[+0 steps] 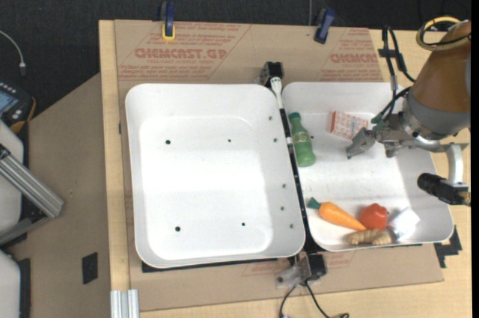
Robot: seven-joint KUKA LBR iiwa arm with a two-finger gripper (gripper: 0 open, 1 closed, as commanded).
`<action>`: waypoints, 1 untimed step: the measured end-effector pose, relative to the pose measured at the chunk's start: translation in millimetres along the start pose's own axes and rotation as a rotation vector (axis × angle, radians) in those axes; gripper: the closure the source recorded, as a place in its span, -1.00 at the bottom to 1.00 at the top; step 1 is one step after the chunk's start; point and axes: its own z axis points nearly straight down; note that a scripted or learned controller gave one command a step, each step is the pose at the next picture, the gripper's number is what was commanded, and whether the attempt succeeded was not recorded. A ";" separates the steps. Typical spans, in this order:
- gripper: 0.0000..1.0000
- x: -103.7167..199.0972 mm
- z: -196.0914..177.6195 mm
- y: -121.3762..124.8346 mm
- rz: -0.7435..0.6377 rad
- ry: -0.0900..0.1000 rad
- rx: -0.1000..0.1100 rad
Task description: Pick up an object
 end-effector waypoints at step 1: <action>1.00 -4.2 -11.0 -1.0 0.005 -0.004 -0.002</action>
